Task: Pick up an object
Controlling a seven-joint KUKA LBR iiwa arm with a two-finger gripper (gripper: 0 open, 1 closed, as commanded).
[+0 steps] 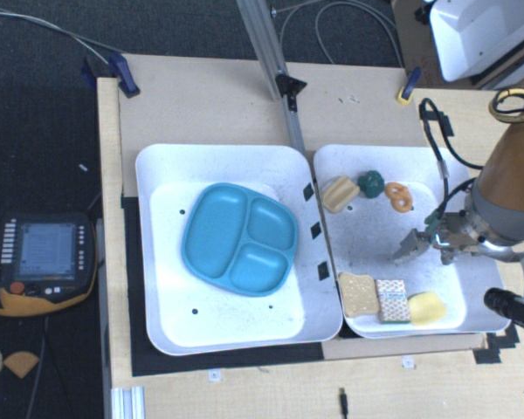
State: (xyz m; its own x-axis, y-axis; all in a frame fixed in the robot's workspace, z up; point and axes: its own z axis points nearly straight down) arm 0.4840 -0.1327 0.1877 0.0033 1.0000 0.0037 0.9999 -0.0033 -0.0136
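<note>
Objs: 1 blue tray (pixel 239 238), 1 pretzel (pixel 400 196), 2 bins (pixel 157 260).

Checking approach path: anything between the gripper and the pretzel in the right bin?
Bare bin floor separates the gripper from the pretzel in the camera view. The teal ball sits beside the pretzel, off that line.

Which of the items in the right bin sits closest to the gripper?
The pretzel, orange-brown, up and left of the gripper. The teal ball and tan roll lie farther left; the yellow piece lies farther down.
</note>
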